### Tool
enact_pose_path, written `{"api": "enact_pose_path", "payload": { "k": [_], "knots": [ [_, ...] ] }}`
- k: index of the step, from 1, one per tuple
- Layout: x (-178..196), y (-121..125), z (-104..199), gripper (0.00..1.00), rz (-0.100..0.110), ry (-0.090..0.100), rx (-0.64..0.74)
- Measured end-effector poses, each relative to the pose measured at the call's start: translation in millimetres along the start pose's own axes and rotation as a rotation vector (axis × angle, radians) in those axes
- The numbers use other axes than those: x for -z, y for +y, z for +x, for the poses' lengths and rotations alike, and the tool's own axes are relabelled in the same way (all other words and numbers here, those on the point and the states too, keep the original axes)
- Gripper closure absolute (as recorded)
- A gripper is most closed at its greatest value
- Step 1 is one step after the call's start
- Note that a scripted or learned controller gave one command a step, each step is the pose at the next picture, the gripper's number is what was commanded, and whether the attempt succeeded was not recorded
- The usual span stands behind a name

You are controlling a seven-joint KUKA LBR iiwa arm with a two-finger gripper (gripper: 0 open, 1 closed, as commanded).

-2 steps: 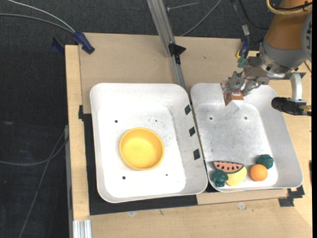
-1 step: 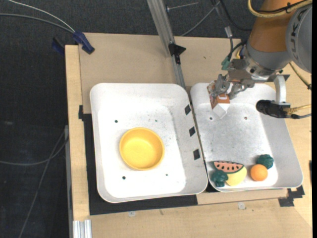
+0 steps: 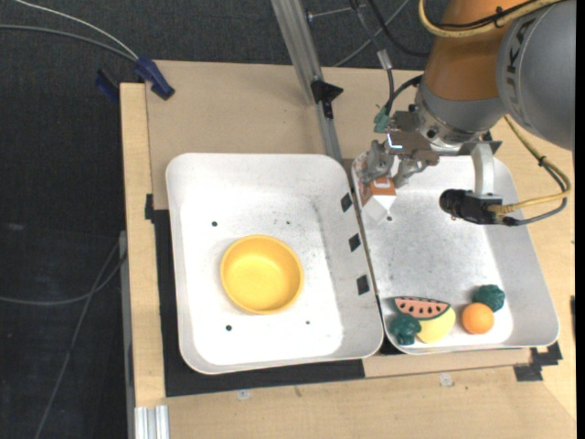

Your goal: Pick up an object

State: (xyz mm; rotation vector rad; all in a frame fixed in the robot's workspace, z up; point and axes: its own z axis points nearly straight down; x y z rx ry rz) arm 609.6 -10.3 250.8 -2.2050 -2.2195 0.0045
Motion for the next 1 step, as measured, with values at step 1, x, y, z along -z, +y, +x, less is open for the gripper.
{"api": "enact_pose_path", "payload": {
  "k": [1],
  "knots": [
    [5.1,-3.9,55.9,1.0,-0.004,-0.002,0.001]
  ]
}}
